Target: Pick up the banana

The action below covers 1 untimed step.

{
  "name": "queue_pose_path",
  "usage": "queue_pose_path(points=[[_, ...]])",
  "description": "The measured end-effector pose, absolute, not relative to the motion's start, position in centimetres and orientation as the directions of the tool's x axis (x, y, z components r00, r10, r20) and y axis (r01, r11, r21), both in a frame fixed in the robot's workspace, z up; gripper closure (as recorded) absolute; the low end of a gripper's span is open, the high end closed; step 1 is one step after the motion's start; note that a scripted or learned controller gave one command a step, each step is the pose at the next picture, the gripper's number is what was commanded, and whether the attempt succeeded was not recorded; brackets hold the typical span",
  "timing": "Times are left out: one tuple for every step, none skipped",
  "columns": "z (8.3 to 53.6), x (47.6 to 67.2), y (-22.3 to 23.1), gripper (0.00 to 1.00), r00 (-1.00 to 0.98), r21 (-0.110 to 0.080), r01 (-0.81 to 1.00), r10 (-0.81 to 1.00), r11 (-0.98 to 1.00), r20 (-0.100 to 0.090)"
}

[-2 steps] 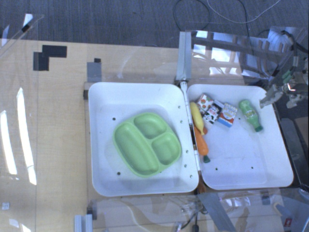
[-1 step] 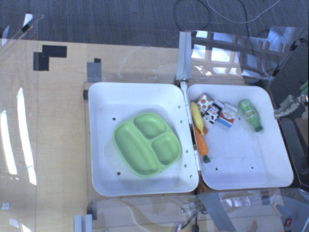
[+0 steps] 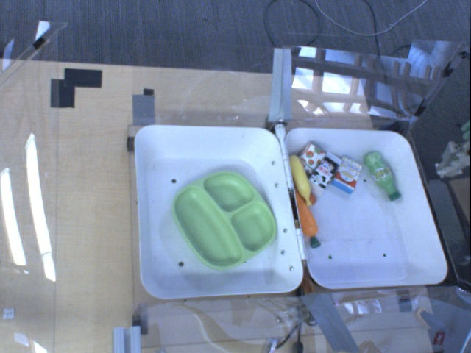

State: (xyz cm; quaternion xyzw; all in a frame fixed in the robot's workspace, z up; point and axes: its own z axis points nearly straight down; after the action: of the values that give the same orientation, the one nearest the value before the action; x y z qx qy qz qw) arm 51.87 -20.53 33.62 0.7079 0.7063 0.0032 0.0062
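**Bench Inspection: Banana at Rest in Right-Hand Bin**

The two white bins sat side by side on the wooden bench (image 3: 73, 197), their inner walls meeting along a central seam.

The left bin (image 3: 151, 197) contained one item, a light green divided plate (image 3: 224, 218) with three compartments, lying flat and turned at a slant near the middle of the bin floor.

The right bin (image 3: 368, 252) contained the remaining items, all gathered in its far half. The banana (image 3: 299, 178) lay flat against the bin's left wall, just beside the seam, its length running along that wall. An orange carrot (image 3: 307, 222) with a dark green tip lay in line with it on the near side; the two appeared to touch or overlap end to end. A small printed carton (image 3: 318, 164) lay just right of the banana, close enough that contact could not be ruled out. A second carton (image 3: 346, 175), white with red and blue, lay against the first. A green bottle (image 3: 382, 173) lay on its side further right, apart from the cartons.

Nothing rested on the banana, and its upper surface was fully exposed.

How far the gripper stood open, and whether it had hold of anything, could not be told from this view.

Loose cables (image 3: 353, 9) lay on the grey floor beyond the bench.
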Motion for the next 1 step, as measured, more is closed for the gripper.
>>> queue_pose_path(points=[[33.62, 51.87, -20.53, 0.0, 0.002, 0.013, 1.0, 1.0, -0.002, -0.004]])
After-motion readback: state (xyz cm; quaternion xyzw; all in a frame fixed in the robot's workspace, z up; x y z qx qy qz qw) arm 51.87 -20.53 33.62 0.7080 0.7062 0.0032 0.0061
